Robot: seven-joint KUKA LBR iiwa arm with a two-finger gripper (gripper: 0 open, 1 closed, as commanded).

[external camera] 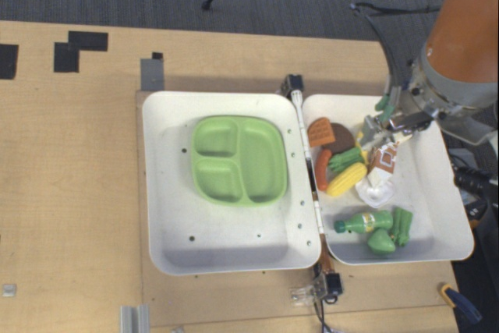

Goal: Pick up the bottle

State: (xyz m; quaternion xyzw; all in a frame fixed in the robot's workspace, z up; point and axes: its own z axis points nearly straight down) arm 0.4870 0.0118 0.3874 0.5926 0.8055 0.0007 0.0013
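Bottle [363,224] lies flat near the front edge of the right bin [437,247], beside a green toy [392,233], not yet lifted. Gripper [380,123] hangs near the bin's back edge, well apart; finger state cannot be told. Approach, grasp and lift remain.

Grey arm [456,82], broad orange band [468,19]

The arm [468,19] is cut off by the top and right edges, and its gripper [390,121] is too small and messy to tell if its fingers are open.
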